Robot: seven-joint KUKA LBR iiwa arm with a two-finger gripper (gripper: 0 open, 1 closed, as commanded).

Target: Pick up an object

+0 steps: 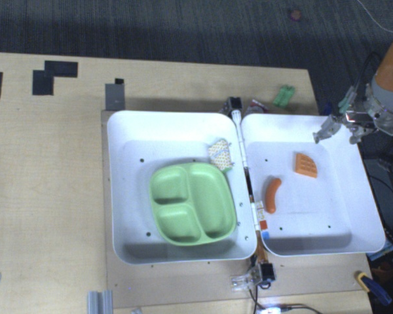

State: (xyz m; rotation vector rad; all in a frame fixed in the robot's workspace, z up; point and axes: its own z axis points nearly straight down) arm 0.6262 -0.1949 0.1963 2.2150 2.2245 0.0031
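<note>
One sausage lies lengthwise, pointing up-down, slightly tilted.

You're looking at two white bins that read as smooth, slightly glossy plastic. The green divided tray looks like matt plastic. The bench has a pale wood-look, flat finish. The gripper looks like bare greyish metal.
</note>
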